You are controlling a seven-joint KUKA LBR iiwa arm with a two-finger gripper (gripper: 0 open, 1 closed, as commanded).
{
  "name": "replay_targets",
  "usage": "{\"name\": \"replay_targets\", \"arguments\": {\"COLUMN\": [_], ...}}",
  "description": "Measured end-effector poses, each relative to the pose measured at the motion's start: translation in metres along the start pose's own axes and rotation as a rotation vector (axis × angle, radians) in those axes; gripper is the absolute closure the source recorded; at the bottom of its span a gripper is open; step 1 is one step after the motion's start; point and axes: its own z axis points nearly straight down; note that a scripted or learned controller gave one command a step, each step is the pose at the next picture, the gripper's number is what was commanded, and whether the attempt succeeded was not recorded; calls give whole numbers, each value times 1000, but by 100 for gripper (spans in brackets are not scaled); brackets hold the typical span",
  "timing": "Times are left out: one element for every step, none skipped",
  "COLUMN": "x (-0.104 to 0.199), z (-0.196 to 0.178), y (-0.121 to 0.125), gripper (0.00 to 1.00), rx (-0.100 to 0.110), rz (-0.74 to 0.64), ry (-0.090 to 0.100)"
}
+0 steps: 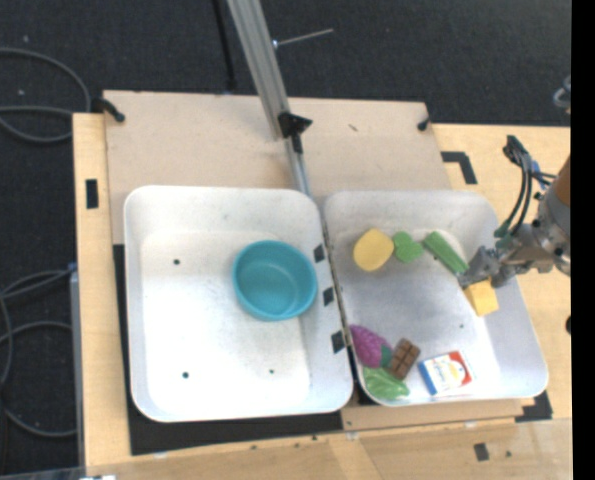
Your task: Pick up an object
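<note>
One end effector [485, 273] hovered at the right bin's [517, 353] edge above the yellow block [484, 299]; we couldn't tell its opening.

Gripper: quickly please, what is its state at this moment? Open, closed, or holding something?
Gripper: over the right bin, right at the yellow block; open or closed cannot be told, and no grasp is visible.

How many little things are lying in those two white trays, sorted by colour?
Blue: 1, round plastic bowl
Yellow: 2, rounded lump, small block
Green: 3, blob, long piece, flat leaf shape
Purple: 1, bumpy cluster
Brown: 1, chocolate-like bar
White: 1, printed box
Total: 9
</note>
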Motion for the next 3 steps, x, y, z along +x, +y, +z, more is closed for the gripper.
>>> {"name": "replay_targets", "arguments": {"x": [47,91,148], "z": [11,2,-1], "y": [19,43,55], "gripper": [100,100,100], "rx": [5,2,3], "rz": [-2,-3,-4], "ry": [1,2,3]}}
